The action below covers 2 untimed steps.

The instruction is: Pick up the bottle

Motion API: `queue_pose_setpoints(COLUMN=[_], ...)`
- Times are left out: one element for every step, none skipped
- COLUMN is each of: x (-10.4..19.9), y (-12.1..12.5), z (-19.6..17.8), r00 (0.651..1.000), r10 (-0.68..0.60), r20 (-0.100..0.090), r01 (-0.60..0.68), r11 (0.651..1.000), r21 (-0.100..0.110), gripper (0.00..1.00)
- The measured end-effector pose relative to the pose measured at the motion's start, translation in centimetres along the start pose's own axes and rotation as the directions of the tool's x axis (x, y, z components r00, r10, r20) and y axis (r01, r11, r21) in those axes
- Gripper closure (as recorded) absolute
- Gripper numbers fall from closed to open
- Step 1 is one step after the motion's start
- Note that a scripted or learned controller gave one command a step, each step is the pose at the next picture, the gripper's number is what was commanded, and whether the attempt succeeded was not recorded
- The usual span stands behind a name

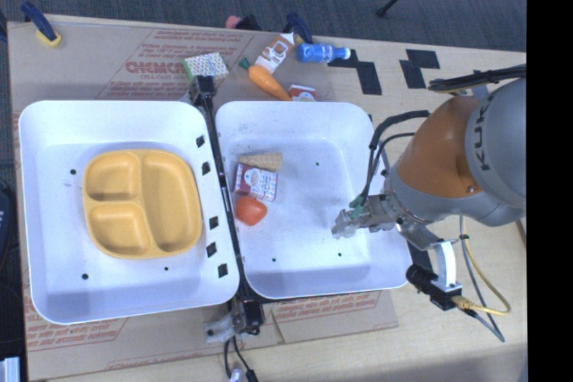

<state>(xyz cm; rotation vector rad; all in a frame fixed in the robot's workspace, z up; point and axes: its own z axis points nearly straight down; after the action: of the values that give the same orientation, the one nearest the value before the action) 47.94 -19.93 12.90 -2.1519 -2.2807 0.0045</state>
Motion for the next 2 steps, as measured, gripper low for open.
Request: queue_pose_setpoints(x=[6.2,4.5], y=[0.0,-0.1], z=[-9.9,-5.6], r00=[0.983,0.893], r10=[0.184,0.449], r20=[0.001,-0.001], r01=[-0.184,-0.449], r11=[0.983,0.893], r21=[-0.003,0.001], gripper=[1.00,1.00])
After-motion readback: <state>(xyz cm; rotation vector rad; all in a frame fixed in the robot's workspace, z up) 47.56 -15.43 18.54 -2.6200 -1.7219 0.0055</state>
